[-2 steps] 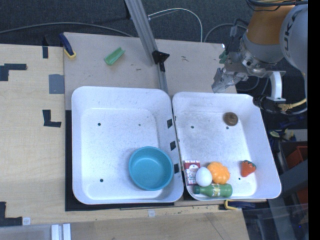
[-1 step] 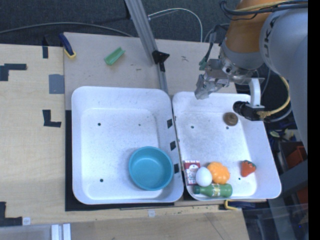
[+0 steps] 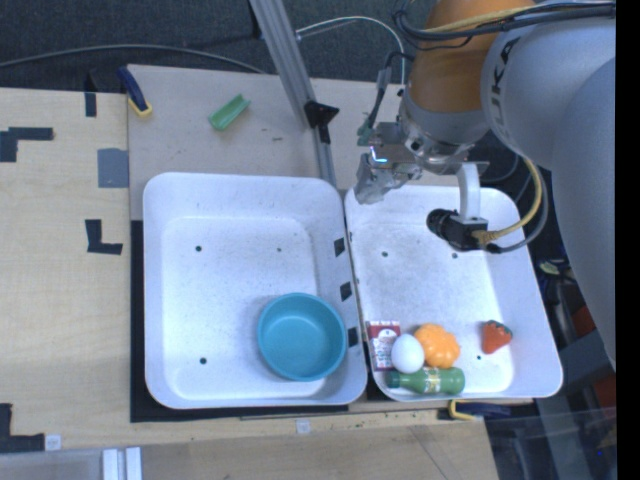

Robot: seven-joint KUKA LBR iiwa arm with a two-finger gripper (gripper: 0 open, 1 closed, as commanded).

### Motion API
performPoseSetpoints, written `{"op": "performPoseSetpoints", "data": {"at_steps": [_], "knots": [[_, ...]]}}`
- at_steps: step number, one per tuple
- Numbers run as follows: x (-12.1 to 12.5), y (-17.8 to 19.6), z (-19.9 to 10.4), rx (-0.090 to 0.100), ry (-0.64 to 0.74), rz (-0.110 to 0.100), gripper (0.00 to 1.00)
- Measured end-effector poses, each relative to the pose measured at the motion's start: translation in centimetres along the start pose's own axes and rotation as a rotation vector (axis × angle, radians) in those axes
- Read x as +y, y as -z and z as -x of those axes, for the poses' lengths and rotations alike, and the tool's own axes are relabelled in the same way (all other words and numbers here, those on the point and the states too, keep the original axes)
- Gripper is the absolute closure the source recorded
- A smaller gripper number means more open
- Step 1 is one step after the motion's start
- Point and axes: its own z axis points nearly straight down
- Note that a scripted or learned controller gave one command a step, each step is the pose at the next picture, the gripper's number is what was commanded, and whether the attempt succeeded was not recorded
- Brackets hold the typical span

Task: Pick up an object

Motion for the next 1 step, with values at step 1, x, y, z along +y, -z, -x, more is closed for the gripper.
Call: {"op": "performPoseSetpoints", "data": {"at_steps": [1], "knots": [[-1.23,-1.86,-4.88,-0.001,-0.001,-0.002,1.00]]}}
